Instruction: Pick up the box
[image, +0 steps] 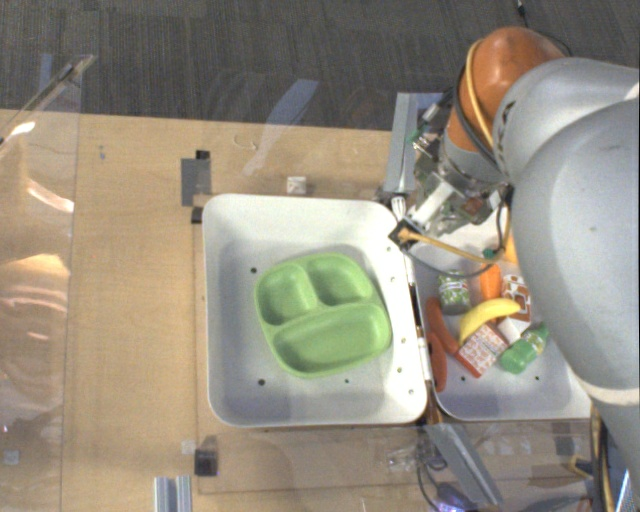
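Over the far corner of the right bin (500, 396), the gripper (436, 212) hangs above the clutter. Whether it is released or clenched I cannot tell. The box (482, 348), red and white, lies nearer the camera, touching the banana (487, 315) and just beside a green bottle (525, 350). Approach looks like the step in hand — next the gripper must cross to the box and descend squarely onto it, clear of both neighbours.

Green divided tray (322, 315) in the left bin (230, 390), grey arm (570, 200) over the far end of the right bin (500, 405); banana (488, 316), red-and-white box (483, 348) and green bottle (524, 350) close together in that bin's near half
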